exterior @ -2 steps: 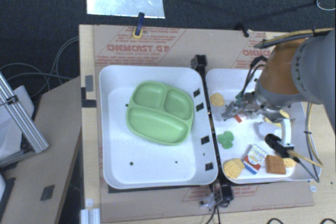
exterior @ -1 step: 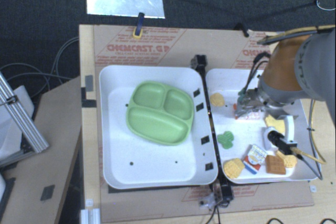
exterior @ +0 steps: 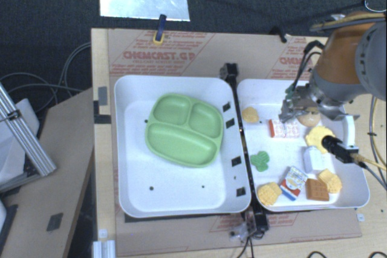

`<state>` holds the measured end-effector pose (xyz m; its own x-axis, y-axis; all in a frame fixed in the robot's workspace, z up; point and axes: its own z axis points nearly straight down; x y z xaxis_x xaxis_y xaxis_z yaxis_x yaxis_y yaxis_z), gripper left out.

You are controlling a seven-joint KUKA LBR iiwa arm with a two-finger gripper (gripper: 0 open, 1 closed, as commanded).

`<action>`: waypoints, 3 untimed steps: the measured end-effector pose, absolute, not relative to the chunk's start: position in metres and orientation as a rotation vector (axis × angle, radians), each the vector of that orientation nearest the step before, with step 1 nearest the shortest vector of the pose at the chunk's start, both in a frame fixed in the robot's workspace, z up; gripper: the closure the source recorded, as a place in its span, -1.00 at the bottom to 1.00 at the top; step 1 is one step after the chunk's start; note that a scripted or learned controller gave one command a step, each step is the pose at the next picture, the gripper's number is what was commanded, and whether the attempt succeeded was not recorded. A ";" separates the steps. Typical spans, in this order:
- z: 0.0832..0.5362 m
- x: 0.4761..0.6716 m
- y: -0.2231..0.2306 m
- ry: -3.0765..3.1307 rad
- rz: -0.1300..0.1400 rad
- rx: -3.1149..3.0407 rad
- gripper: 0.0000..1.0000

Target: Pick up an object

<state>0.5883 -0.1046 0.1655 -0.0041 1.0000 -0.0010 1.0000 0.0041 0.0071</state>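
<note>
Nearest the camera, along the front edge of the right bin [exterior: 363, 190], a round yellow waffle [exterior: 269, 193], a small red, white and blue packet [exterior: 294, 179], a brown square cracker [exterior: 317, 189] and a yellow biscuit [exterior: 330, 180] are seen lying close together. Further back in the same bin, a red-and-white packet [exterior: 284, 129] is found almost directly beneath the gripper [exterior: 290, 110], which is poised just above its far edge; whether the jaws are open or closed cannot be told, and no object is seen between them. A green toy piece [exterior: 260, 160] is set to the packet's near left, a tan round cookie [exterior: 250, 114] to its far left, and a yellow lump [exterior: 318, 136] and a white block [exterior: 314, 160] to its right. In the left bin [exterior: 130, 148], a green divided plate [exterior: 184, 130] is placed at a tilt. Both bins are borne on a cardboard sheet [exterior: 175, 54].
</note>
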 end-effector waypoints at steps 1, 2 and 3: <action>0.220 0.590 -0.105 2.223 0.007 2.211 1.00; 0.213 0.592 -0.053 2.232 0.004 2.211 1.00; 0.226 0.584 -0.006 2.232 0.005 2.210 1.00</action>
<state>0.5843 -0.0062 0.2256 -0.0101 0.9999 0.0020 0.9999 0.0101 0.0027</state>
